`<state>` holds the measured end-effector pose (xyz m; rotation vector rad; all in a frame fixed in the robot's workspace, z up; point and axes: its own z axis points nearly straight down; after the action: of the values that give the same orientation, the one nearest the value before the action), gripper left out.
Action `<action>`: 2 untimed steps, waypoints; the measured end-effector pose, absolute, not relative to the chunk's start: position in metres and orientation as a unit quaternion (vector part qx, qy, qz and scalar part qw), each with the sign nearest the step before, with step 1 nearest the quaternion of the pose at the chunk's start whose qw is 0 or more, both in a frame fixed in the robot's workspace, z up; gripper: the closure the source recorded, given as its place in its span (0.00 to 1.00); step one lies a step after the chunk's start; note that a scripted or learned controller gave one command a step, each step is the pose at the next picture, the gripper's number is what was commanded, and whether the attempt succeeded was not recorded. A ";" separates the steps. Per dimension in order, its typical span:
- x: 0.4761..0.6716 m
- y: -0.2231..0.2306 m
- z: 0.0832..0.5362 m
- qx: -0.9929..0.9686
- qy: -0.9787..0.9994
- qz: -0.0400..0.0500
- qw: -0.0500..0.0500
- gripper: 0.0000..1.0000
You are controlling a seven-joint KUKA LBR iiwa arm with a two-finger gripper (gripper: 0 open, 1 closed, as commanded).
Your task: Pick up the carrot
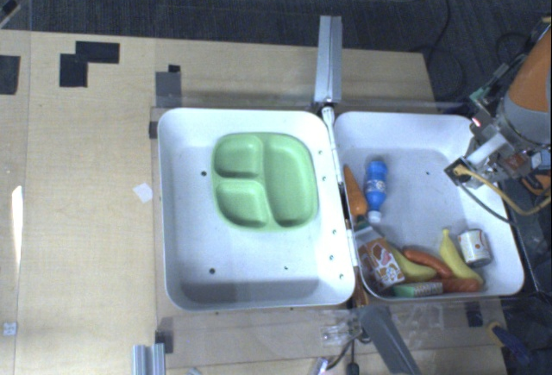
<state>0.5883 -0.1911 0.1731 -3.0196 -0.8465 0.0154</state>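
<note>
Nearest, crowded along the 6 o'clock wall of the right bin [423, 149]: one brown snack packet [380, 262], one yellow banana [452, 253], one silver can [473, 246], one orange-red elongated piece [425, 259] (perhaps a pepper, too small to tell) and one thin green-and-red item [417, 288] pressed to the rim. Farther in, at 9 o'clock of the same bin: one carrot [354, 192], lying lengthwise tight against the wall shared with the left bin [185, 218], little room on that side. Just beside it toward 3 o'clock: one blue bottle [375, 186], nearly touching and crowding the carrot's open flank. Bare floor across the middle and the 12 o'clock half of the right bin. In the left bin: one green divided plate [263, 180], with free floor all round it. Farthest, at the right bin's 2 o'clock edge: one gripper [473, 165], well apart from the carrot, nothing seen held; open or closed cannot be told, being dark and tangled with cables.
</note>
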 end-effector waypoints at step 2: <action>0.618 -0.177 0.169 -0.952 -0.307 0.001 0.001 1.00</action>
<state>0.6181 -0.1771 0.1690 -2.9890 -0.9631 0.0036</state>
